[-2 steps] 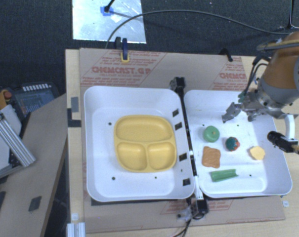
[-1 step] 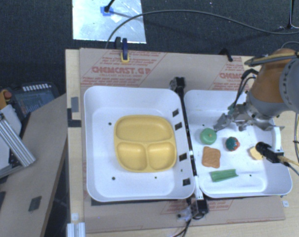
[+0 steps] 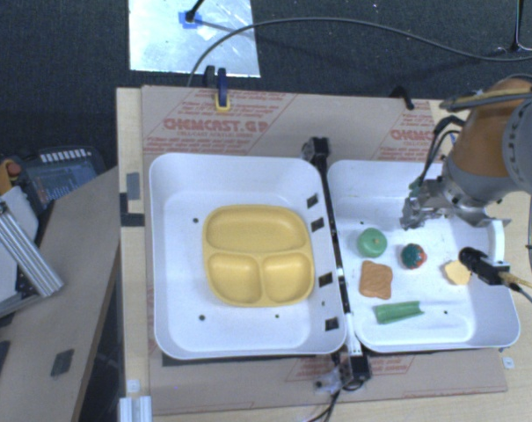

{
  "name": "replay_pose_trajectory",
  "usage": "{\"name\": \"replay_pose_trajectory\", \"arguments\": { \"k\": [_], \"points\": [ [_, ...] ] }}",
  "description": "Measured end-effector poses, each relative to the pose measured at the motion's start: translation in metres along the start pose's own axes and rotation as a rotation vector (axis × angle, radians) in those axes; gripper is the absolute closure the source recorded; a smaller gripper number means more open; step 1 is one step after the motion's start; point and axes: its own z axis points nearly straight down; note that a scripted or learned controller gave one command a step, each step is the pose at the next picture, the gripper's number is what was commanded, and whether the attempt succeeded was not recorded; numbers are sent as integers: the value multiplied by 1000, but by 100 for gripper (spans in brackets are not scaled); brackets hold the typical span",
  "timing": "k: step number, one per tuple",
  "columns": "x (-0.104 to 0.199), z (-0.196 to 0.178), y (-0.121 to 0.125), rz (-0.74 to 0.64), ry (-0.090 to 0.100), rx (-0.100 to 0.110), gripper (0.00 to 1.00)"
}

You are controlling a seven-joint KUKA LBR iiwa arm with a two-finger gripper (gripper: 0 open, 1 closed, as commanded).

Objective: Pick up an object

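Note:
Several small items lie in the right bin [image 3: 380,178]: a green round piece [image 3: 371,242], a red and green ball [image 3: 412,255], an orange flat piece [image 3: 375,280], a green stick [image 3: 397,311] and a yellow piece [image 3: 455,274] near the right wall. My gripper [image 3: 414,214] hangs over the back half of this bin, a little behind and to the right of the green round piece and just behind the ball. I see nothing held in it.
The left bin [image 3: 173,236] holds a yellow divided tray [image 3: 257,253]. A black divider [image 3: 327,236] with clips runs between the bins. The grey arm with its orange band [image 3: 485,139] reaches in from the right above the right bin's back corner.

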Motion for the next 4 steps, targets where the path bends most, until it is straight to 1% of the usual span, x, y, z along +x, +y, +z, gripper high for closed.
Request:
{"name": "replay_pose_trajectory", "arguments": {
  "k": [1, 2, 3, 4],
  "points": [
    [5, -60, 10, -4, 0, -4, 100],
    [6, -125, 12, -4, -1, -4, 100],
    [5, -180, 14, -5, -1, -3, 100],
    [65, -165, 4, -9, 3, 4, 100]
  ]
}}
